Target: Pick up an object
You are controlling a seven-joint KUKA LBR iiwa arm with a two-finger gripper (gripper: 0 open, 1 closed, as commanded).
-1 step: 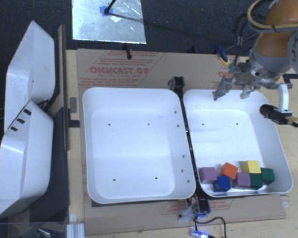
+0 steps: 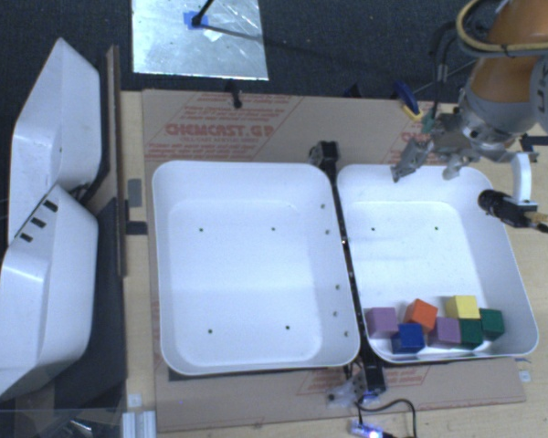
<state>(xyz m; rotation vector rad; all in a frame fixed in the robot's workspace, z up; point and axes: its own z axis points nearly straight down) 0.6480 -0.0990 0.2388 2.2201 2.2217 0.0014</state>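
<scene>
Bench, single overhead view. Brown board (image 2: 256, 121) under two shallow white bins, printed red lettering at its 12 o'clock edge.

Left bin (image 2: 173, 245): white floor with a few small dark dots.

Right bin (image 2: 516, 281): touching the left bin along a dark seam. All blocks sit clustered at its 5–6 o'clock edge, against the near wall.

Arm (image 2: 516, 53): grey with orange section, at the view's 2 o'clock. Gripper (image 2: 429, 164) hangs over the right bin's 12 o'clock rim, two fingers spread apart, nothing between them. It is well apart from the block cluster.

Foil-like grey sheet (image 2: 199, 26) on the dark floor at 12 o'clock of the board, a small blue mark on it.

Blocks, cluster read from 9 toward 3 o'clock:
- purple block (image 2: 381, 320), leftmost.
- blue block (image 2: 409, 338), just beside the purple one, nearest the wall.
- orange block (image 2: 422, 313), tilted, touching the blue one.
- second purple block (image 2: 447, 330), small.
- yellow block (image 2: 462, 307), at 12 o'clock of the green pair.
- dark green block (image 2: 472, 333).
- green block (image 2: 491, 321), rightmost.
</scene>
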